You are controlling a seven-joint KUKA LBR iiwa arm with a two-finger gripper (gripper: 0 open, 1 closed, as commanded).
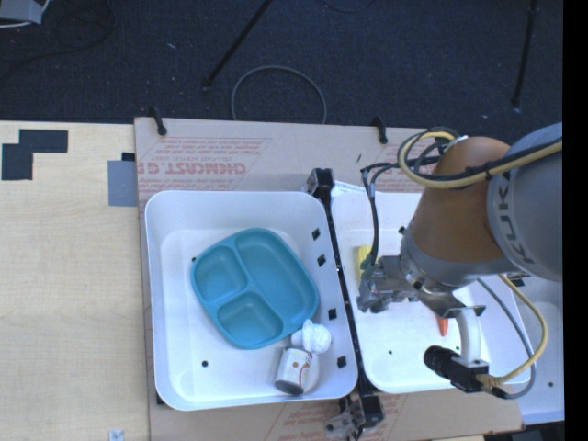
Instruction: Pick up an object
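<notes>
We see the grey arm's gripper [375, 292] low in the right-hand shallow white bin [395, 375], its grip impossible to tell; beside it lies something yellow [365, 252]. Left of that bin sit a blue divided plastic plate [253, 286] and small white cup [296, 371]. We fear a miss

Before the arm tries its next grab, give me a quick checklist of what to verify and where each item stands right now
1. Gripper position: low in the right bin, near the wall between the bins. Ok.
2. Object between the fingers: cannot tell, the wrist hides them.
3. Target in the right bin: a yellow item peeks out beside the gripper, mostly hidden. Cannot tell.
4. Left bin contents: blue divided plate lies flat, white cup lies on its side at the near wall. Ok.
5. Cable clearance: the yellow cable loops over the right bin beside the arm. Cannot tell whether it would snag.
</notes>
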